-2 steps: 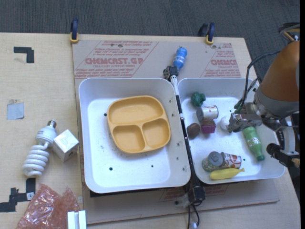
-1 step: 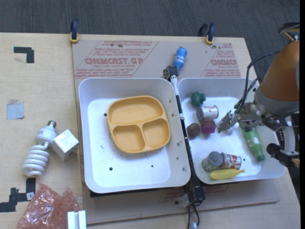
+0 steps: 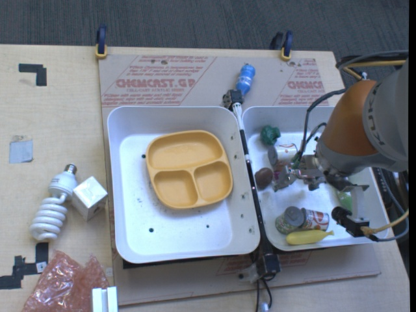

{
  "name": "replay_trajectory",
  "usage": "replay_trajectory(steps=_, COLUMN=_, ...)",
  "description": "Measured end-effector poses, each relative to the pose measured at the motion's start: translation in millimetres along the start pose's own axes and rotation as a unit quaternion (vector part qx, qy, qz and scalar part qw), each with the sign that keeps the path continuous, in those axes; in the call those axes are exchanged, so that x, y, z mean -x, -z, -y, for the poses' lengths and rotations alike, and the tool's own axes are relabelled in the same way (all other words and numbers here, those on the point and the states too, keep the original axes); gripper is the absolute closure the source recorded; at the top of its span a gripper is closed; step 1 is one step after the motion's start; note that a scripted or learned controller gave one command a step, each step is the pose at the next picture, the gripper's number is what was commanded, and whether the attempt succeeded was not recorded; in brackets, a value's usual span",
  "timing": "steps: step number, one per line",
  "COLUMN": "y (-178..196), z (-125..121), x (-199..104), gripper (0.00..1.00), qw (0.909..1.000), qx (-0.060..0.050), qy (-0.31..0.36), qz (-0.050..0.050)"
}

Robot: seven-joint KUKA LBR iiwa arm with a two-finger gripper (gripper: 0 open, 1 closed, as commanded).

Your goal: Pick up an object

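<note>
A grey KUKA arm (image 3: 383,116) with an orange band (image 3: 348,125) reaches in from the right over the right-hand white bin (image 3: 374,207), its end effector (image 3: 294,172) lowered among a cluster of small objects near the bin's middle. Whether the end effector is released or clenched cannot be told from this angle, and nothing can be seen clearly gripped by it.

Around it lie the candidates for picking: a green crumpled item (image 3: 270,134) toward the bin's far end, a white cup-like piece with red trim (image 3: 286,153) just beside the end effector, and a brown rounded object (image 3: 263,177) to its left, near the wall shared with the other bin. Closer to the near edge, a small can with a grey lid (image 3: 292,218) lies beside a red-and-white labelled container (image 3: 316,220), with a yellow banana (image 3: 309,237) just in front of both.

The left-hand white bin (image 3: 130,194) holds an orange three-compartment tray (image 3: 189,168) lying flat.

On the desk (image 3: 39,129) outside the bins, a spiral light bulb (image 3: 53,207) lies touching a white cube (image 3: 90,196), with a reddish plastic bag (image 3: 62,281) near the front corner. A blue plastic bottle (image 3: 245,80) lies on the printed board (image 3: 169,77) behind the bins, which is held by blue-and-yellow clamps (image 3: 101,41).
</note>
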State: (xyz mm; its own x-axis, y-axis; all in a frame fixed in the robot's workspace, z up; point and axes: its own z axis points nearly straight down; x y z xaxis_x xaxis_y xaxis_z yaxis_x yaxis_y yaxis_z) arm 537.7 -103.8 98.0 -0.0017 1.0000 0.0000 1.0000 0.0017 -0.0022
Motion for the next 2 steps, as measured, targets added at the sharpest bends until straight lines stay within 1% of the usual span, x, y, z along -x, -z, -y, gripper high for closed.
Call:
replay_trajectory(steps=1, y=-4.9, z=-100.9, x=-3.6, gripper=0.0, qw=1.0, qx=0.001, qy=0.0, qz=0.001)
replay_trajectory(steps=2, y=-4.5, z=-9.7, x=-5.4, gripper=0.0, qw=1.0, qx=0.001, qy=-0.002, qz=0.0)
